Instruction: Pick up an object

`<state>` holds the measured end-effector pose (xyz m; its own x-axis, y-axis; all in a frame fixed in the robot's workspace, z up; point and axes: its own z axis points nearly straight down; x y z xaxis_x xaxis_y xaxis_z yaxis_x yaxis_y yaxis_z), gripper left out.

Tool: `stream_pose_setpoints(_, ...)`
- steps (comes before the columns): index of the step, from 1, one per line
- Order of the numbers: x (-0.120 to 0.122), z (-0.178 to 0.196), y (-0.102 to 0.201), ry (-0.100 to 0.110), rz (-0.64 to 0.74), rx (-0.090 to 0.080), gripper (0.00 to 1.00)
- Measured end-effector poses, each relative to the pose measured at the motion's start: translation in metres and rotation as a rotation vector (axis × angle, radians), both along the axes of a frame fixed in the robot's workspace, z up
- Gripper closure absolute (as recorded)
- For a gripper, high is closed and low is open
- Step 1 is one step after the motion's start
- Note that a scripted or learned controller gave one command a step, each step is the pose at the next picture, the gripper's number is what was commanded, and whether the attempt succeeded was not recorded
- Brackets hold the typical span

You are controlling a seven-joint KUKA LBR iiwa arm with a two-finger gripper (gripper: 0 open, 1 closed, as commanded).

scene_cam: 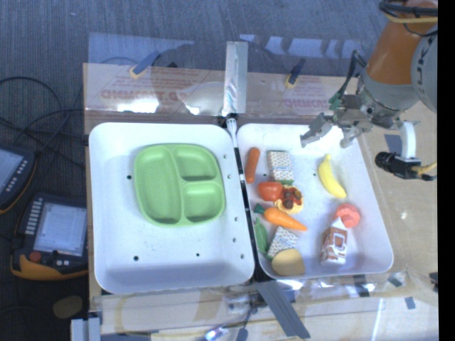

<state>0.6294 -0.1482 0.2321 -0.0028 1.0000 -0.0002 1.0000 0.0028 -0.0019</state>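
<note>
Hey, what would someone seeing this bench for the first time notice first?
Probably the bright green divided plate lying alone in the left bin. Next, the heap of toy food in the right bin, with a yellow banana and an orange carrot. Above that bin's far right corner hangs the gripper, fingers spread and holding nothing.

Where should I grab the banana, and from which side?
Across its middle, from straight above. The banana lies flat in the right bin, clear of the other items, with bare floor along both long sides. Its curved body is narrowest crosswise, so close across its width.
</note>
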Motion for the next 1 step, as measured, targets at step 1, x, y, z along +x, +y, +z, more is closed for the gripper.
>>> stream_pose_setpoints(1, -0.0683, -0.1095, 0.0149, 0.003, -0.025, 0.001, 0.0)
